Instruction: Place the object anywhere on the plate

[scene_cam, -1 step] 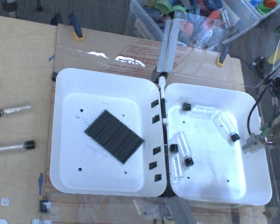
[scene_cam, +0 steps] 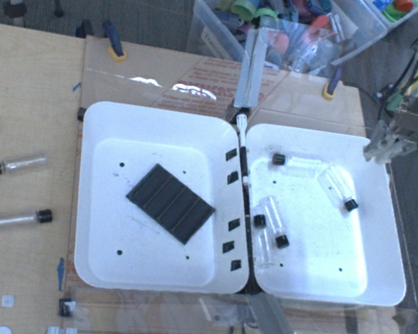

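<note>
Two shallow white bins, glossy plastic with rounded corners, side by side on my wooden counter (scene_cam: 26, 78).

Left bin (scene_cam: 105, 126): one plate (scene_cam: 170, 203), a flat dark rectangle with ribbed grooves, lying askew near the middle.

Right bin (scene_cam: 384, 253): four clear tubes with black caps. One tube (scene_cam: 297, 164) lies near the far wall; a second (scene_cam: 339, 187) slants just right of it; two more (scene_cam: 269, 225) lie side by side near the divider, well apart from the plate.

Claw (scene_cam: 380, 144): mine, grey metal, hanging over the right bin's far right corner; whether it is open or closed I cannot tell.

Counter, left edge: several loose tubes (scene_cam: 22, 217) of the same clear, black-capped kind.

Beyond the bins: a clear tote (scene_cam: 295, 19) of mixed coloured plastic items.
</note>
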`<state>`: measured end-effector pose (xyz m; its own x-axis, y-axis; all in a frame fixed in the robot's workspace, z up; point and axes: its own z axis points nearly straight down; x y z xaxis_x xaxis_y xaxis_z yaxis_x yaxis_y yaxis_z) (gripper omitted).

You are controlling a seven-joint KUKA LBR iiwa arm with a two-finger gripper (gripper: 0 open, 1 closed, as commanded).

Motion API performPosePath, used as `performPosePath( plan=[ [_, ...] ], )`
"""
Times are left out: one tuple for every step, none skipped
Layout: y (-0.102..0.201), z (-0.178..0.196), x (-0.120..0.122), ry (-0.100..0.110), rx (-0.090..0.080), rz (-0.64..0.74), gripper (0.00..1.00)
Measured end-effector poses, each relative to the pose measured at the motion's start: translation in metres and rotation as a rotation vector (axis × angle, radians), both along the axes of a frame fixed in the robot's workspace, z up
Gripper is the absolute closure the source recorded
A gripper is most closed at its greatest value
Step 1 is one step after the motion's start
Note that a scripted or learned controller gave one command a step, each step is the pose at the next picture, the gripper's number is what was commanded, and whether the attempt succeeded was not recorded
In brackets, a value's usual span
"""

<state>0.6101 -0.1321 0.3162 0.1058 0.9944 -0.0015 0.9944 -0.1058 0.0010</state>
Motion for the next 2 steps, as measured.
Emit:
performPosePath(
  plan=[
    [0.024, 0.035, 0.054, -0.002, -0.001, -0.273, 1.00],
    [0.083, 0.031, 0.057, -0.001, 0.001, -0.715, 1.00]
  ],
)
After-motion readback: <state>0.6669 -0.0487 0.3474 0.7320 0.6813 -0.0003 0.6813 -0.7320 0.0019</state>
